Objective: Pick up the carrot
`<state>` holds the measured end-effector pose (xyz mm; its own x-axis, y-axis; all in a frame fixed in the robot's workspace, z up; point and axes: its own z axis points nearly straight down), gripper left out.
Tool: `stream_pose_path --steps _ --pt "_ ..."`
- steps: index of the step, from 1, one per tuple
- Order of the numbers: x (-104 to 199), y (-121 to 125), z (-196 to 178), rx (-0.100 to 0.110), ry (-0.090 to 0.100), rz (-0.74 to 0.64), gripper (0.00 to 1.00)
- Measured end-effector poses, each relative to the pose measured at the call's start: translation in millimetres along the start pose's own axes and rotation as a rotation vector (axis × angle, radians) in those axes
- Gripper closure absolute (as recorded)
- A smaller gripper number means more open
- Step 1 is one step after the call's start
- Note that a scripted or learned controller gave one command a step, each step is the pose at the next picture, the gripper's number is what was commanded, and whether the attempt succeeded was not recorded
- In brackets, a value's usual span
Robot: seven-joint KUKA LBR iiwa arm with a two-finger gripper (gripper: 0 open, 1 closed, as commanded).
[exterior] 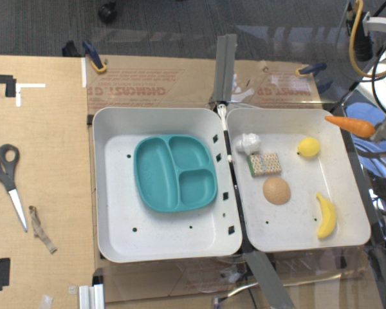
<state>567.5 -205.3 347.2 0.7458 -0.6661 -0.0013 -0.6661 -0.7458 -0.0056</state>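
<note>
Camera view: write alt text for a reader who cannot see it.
An orange carrot sits at the right bin's far right rim, its thick end toward the view's right edge. Inside that bin lie a lemon, a banana, a round tan ball, a patterned block and a white object. The left bin holds a teal divided plate; scissors lie on the bench.

The end effector at the right edge is a small, dull grey block, too blurred to show screws or markings. In the upper right corner is a pale grey-white housing with a rounded outline. A yellow cable loops beside it, and thin black cables run down at a slant below.
</note>
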Motion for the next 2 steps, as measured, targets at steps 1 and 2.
stream_pose_path --steps 1,2 --pt "-57 33 63 -0.002 -0.003 -0.11 1.0" --pt "-12 32 -67 0.006 0.003 -0.302 1.0"
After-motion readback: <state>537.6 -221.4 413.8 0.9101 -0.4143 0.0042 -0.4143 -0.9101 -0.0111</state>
